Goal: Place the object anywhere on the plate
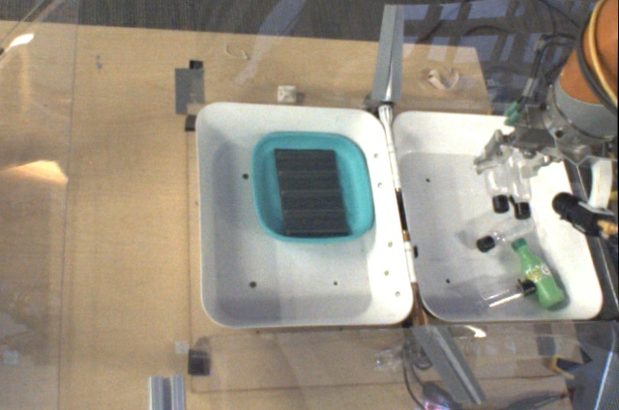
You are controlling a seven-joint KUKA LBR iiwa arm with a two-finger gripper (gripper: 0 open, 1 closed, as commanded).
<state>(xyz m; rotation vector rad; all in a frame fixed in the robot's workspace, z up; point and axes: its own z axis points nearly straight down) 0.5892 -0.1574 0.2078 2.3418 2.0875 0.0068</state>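
A teal plate [264, 174] lies in the left bin [227, 263], and a dark ridged block [310, 193] rests flat on it. My gripper [511, 205] hangs over the right bin [440, 282], near its back right part. It is open, its two black-tipped fingers [500, 202] apart with nothing between them. Just in front of the fingertips lies a small clear vial with a black cap [489, 241]. A green bottle [539, 278] lies further forward, near the bin's front right corner.
A clear plastic piece [505, 298] lies beside the green bottle at the right bin's front. A grey post [388, 50] stands behind the seam between the two bins. Small fixtures sit on the wooden bench [97, 205] around the left bin.
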